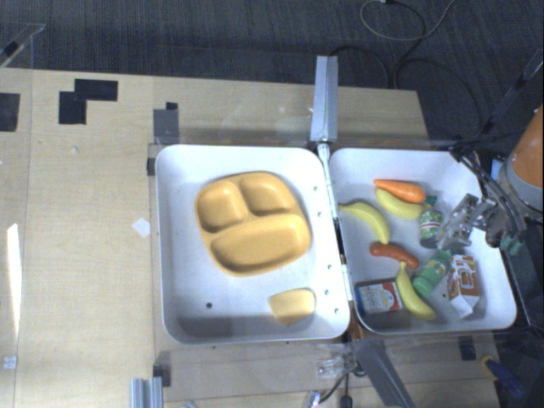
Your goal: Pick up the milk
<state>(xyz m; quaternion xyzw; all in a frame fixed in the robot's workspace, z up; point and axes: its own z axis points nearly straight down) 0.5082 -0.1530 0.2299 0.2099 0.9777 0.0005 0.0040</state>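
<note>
The milk (464, 284) is a small white carton with orange-red print, lying near the front right corner of the right bin (501, 313). My gripper (456, 230) hangs over the right side of that bin, a short way behind the milk and apart from it. It is close beside a small green-and-white jar (431, 225). Nothing shows held in the gripper.
The right bin also holds a carrot (399, 190), two bananas (367, 218) (411, 293), a red sausage (393, 252), a green bottle (432, 273) touching the milk's left side, and a small box (378, 297). In the left bin lie a yellow compartment tray (252, 222) and a yellow block (291, 304).
</note>
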